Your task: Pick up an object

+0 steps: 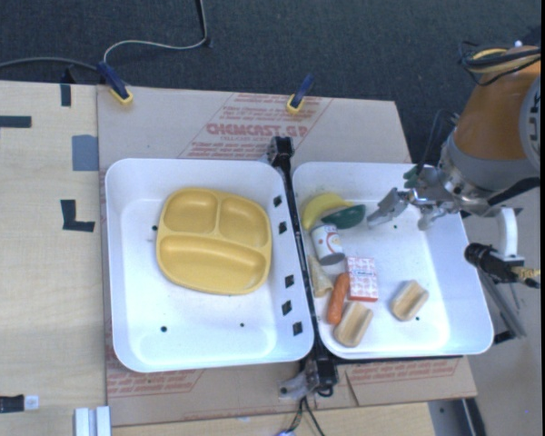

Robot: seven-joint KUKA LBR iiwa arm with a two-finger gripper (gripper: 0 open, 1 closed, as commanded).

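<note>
Nothing is picked up yet: the gripper hovers near the right bin's back edge, jaws spread and empty, beside the banana

Bright, even overhead light, soft shadows inside the white bins, picture slightly soft and grainy throughout.

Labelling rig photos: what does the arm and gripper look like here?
Grey arm with a broad orange band above the wrist. The gripper is grey metal, two slim fingers on a blocky silver wrist. Dark cables run alongside.
</note>
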